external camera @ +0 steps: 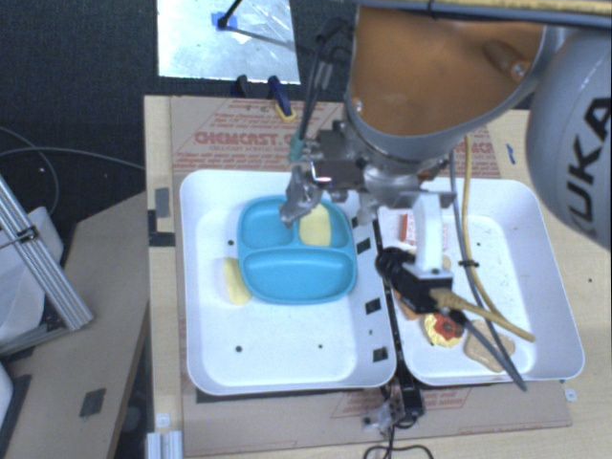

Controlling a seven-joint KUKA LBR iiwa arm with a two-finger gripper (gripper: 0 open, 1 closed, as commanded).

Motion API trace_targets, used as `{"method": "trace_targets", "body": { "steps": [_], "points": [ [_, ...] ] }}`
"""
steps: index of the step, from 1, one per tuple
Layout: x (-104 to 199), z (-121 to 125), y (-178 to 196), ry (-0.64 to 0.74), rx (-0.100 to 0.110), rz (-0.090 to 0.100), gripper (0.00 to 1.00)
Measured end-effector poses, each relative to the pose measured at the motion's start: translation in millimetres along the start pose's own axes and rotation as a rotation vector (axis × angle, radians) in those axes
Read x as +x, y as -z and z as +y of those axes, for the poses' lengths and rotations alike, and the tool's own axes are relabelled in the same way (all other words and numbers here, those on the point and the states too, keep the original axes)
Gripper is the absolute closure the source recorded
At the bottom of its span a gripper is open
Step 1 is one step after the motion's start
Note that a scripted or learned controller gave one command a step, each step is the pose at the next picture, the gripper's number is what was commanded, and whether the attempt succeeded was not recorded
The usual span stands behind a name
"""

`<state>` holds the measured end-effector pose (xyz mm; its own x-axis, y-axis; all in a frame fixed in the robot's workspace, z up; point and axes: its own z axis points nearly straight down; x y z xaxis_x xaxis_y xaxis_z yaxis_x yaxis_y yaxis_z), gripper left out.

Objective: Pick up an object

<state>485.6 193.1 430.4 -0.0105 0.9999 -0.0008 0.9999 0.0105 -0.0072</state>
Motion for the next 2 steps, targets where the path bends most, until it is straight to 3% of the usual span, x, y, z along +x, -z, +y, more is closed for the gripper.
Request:
{"method": "trace_targets", "body": {
  "steps": [1,2],
  "points": [
    [-4.0,1.4,17.3,-0.008,-0.011,0.004,1.0],
    [-9.1,0.5,40.9,-0.01,-0.011,0.003,1.0]
  ]
}}
